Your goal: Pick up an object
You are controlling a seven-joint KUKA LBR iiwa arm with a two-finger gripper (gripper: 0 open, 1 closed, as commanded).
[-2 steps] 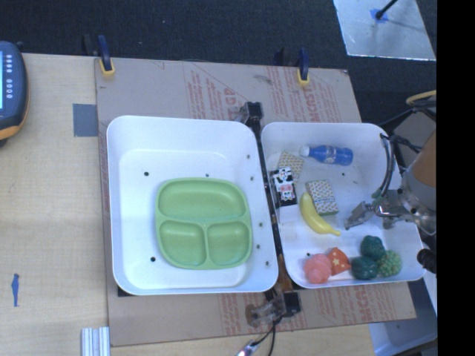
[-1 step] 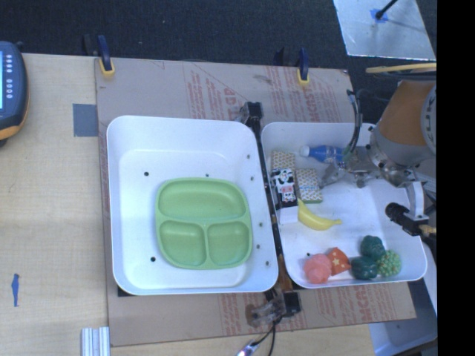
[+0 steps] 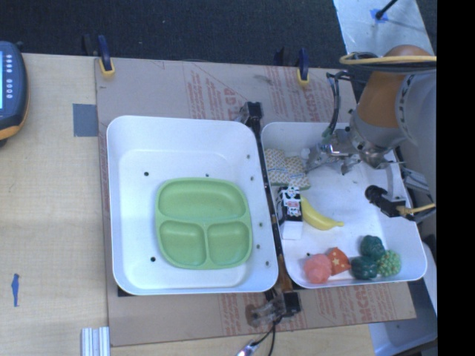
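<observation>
My gripper (image 3: 324, 154) hangs over the far part of the right bin (image 3: 386, 221), coming in from the right under the orange-banded wrist. It sits just right of a patterned cloth (image 3: 284, 167) that lies against the bin's left wall. No object shows between its fingers. Nearer the front lie a yellow banana (image 3: 320, 217), a small black-and-white carton (image 3: 291, 201) and a white block (image 3: 291, 230). Along the front wall rest a pink round toy (image 3: 318, 268), a red toy (image 3: 339, 260), dark green toys (image 3: 371, 248) and a light green one (image 3: 390, 263).
The left bin (image 3: 126, 199) holds a green divided plate (image 3: 202, 222). A divider wall with black clips separates the two bins. A bare patch of the right bin's floor lies between the banana and the gripper. A dark device (image 3: 11, 87) sits at the bench's far left.
</observation>
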